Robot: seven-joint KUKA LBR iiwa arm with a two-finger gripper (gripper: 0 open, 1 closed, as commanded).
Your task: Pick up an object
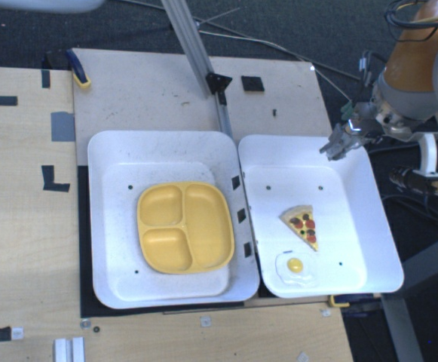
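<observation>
A toy pizza slice point(303, 224) lies in the middle of the right bin point(354, 202), its tip pointing toward the front. A toy fried egg point(295, 267) rests just in front of it, near the bin's front rim. My gripper point(338, 146) hangs over the far right corner of that bin, well behind and to the right of both toys. Nothing shows between its dark fingers.
The left bin point(113, 225) holds a yellow three-compartment plate point(185, 226). A slanted metal post point(196, 44) rises behind the bins. Cables run across the dark floor at the back and right.
</observation>
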